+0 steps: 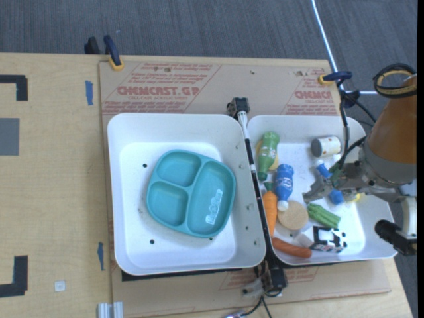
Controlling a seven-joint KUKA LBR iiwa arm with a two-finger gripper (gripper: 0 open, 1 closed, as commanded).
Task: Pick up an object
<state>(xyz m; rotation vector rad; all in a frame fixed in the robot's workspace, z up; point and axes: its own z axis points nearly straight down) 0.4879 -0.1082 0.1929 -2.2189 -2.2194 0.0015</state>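
Where hand (329, 189) hovers, green vegetable (324, 214) just below

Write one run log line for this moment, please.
arm: over right bin | gripper: low among toys, near green bottle, blue bottle, carrot | grasp: not confirmed | left bin: teal divided plate

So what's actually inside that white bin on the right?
The right bin holds a green bottle, a blue bottle, a carrot, a white cylinder and a round tan piece. The gripper reaches in over it, hiding whatever lies beneath.
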